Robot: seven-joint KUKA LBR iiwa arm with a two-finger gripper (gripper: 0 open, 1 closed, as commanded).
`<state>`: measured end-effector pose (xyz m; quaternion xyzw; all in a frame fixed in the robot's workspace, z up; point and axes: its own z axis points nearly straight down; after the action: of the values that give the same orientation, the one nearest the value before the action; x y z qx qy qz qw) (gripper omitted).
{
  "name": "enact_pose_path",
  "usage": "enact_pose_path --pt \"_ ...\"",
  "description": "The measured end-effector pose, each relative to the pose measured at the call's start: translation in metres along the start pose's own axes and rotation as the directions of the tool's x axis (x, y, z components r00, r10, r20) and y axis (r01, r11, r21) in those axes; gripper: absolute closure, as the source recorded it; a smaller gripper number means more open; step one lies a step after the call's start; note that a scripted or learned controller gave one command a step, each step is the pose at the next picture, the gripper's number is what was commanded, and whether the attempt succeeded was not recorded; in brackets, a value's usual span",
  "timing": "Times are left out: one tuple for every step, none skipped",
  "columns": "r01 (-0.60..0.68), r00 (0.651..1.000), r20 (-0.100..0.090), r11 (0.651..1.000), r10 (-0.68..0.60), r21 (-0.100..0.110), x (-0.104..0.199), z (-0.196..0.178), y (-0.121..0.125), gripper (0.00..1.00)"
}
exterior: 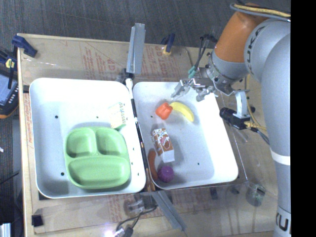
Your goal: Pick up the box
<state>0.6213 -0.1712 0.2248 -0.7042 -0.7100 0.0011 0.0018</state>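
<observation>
Gripper (194, 89) hangs over the far rim of the right shallow white plastic bin (224, 152), its two metal fingers spread apart with nothing between them. Just below the jaws lie a curved yellow banana (183, 111) and an orange rounded fruit (164, 110), touching each other. Farther down, well apart from the jaws, the brown-and-white printed carton box (162, 143) lies flat near bin centre with bare floor to its right. Beyond it, a purple round fruit (166, 173) and a reddish sausage-shaped item (151, 163) crowd the near-left wall. A green three-compartment tray (97, 158) lies in the left bin (42, 112).
</observation>
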Motion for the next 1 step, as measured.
enact_pose_path --pt "0.502 0.865 0.000 0.865 -0.502 0.000 0.0469 0.1340 -0.0105 0.00"
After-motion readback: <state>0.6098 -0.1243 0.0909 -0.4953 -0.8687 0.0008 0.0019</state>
